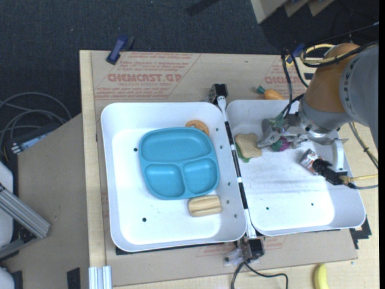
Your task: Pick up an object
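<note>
From above, the gripper [272,138] reaches low into the right bin [301,203], its tips just beside a tan bread-like piece [247,146] near the bin's left wall; I cannot tell how its grip stands. Left of that bin, a blue divided plate [178,161] sits in the left bin [123,179].

Off the bench [156,77], dark carpet [90,11] is seen all around. A blue clip [120,49] is parked at the bench's far left corner, grey cables [27,122] are coiled on the floor to the left, and something yellow [321,277] is spotted near the bottom right.
</note>
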